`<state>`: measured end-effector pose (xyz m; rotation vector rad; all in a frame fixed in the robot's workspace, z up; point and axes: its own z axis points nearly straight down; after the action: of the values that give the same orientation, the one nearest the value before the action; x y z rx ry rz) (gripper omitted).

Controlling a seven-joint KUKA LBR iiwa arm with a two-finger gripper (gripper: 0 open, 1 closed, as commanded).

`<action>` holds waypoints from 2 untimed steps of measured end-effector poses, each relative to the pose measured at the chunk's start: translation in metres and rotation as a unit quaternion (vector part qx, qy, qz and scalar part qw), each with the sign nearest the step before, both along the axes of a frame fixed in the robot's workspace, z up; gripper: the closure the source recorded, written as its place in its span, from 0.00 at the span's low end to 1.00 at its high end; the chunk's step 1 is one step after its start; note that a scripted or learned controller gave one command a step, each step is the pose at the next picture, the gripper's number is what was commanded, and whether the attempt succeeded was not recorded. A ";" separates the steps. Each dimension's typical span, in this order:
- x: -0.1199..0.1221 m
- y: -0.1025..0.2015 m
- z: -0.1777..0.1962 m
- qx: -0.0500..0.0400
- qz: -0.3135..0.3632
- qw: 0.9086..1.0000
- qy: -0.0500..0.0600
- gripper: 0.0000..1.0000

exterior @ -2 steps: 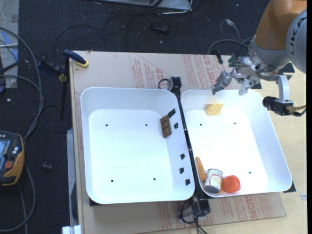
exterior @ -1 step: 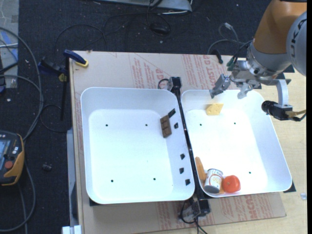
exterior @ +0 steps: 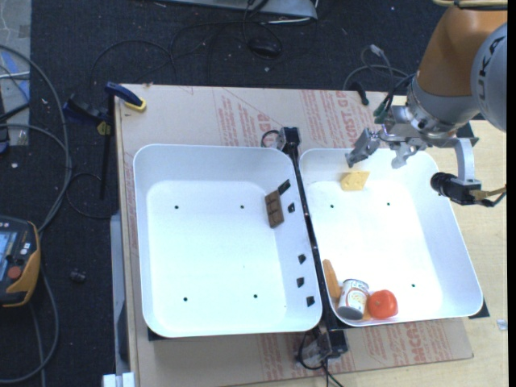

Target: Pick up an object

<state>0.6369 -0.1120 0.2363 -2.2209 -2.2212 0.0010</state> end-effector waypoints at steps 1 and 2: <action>0.021 -0.021 -0.043 0.000 -0.001 1.000 0.001 0.00; -0.009 -0.013 -0.029 0.000 0.000 1.000 -0.001 0.00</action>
<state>0.6275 -0.1250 0.2078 -2.2217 -2.2223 -0.0011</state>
